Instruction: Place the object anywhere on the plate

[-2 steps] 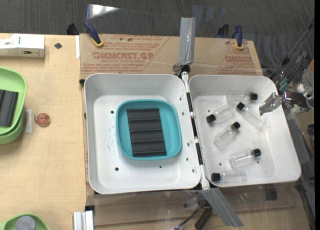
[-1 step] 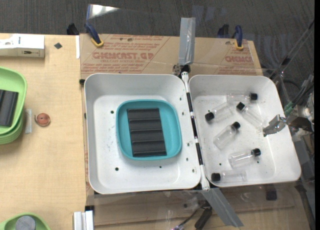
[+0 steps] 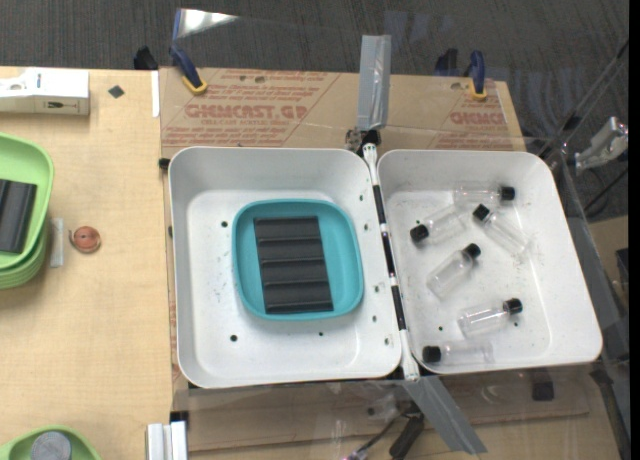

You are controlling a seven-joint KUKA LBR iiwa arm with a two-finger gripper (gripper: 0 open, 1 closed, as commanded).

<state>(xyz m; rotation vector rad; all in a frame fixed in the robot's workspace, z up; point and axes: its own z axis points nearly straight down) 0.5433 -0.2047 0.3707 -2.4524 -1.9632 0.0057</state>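
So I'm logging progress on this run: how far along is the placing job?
Nothing looks done yet: the teal plate in the left bin carries just its dark ridged insert. Nothing is in hand. All the clear vials lie in the right bin, so picking and placing one remains.

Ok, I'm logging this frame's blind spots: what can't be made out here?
Camera view:
- Clear vials in the right bin: transparent bodies fade into the white floor, so the exact count is uncertain.
- Green tray: cut off by the left edge.
- White box print: too small to read.
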